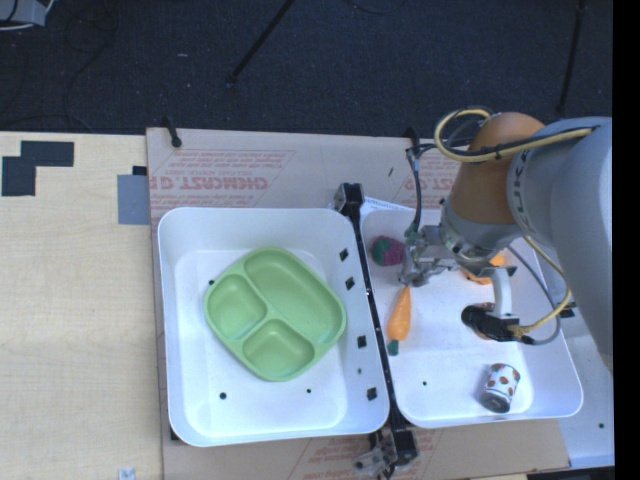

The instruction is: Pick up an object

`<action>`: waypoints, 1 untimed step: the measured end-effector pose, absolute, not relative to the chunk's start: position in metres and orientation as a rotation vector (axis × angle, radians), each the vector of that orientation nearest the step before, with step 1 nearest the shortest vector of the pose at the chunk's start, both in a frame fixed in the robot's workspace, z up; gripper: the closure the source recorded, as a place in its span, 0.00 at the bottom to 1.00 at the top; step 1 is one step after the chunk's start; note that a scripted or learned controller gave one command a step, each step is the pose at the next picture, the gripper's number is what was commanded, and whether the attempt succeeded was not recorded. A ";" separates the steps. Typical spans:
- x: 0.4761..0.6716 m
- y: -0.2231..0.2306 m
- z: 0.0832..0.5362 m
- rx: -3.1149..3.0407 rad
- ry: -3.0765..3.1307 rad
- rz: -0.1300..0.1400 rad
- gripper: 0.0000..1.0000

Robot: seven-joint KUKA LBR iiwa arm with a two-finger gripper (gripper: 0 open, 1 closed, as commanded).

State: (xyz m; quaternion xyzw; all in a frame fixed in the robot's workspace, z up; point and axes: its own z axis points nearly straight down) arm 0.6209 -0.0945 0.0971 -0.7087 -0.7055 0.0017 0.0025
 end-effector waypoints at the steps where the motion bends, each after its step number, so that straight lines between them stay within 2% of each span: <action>1: 0.619 -0.096 0.160 -2.230 -2.216 -0.002 1.00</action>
